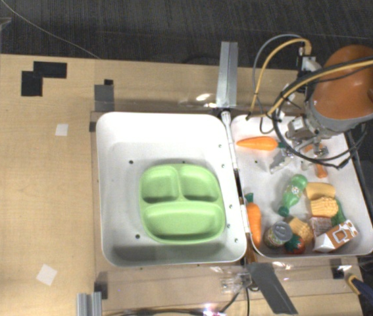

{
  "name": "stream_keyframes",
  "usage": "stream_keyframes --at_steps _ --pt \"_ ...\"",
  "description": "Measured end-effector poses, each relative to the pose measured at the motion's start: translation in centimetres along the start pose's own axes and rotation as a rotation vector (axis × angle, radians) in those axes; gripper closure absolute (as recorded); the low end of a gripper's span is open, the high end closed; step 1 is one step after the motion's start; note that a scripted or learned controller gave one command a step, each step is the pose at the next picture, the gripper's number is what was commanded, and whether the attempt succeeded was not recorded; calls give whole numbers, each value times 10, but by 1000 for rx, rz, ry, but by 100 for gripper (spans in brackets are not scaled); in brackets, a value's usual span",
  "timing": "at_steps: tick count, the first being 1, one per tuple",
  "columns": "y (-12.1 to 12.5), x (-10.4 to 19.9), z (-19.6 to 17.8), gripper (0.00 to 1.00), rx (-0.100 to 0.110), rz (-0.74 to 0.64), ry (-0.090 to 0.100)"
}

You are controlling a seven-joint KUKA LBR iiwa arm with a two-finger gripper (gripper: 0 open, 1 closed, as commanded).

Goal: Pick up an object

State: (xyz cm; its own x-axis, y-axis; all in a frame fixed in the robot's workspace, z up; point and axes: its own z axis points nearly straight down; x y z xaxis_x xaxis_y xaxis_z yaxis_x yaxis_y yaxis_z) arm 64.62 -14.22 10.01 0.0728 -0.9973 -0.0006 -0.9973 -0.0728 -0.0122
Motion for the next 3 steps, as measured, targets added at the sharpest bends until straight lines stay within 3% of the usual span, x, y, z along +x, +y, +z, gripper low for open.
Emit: stream_keyframes --at_steps 1,2,3 --pt "75 -15 8 0 1 -156 1" --pt "102 -51 7 0 8 -365 6" --pt "123 -61 6 0 13 -257 8"
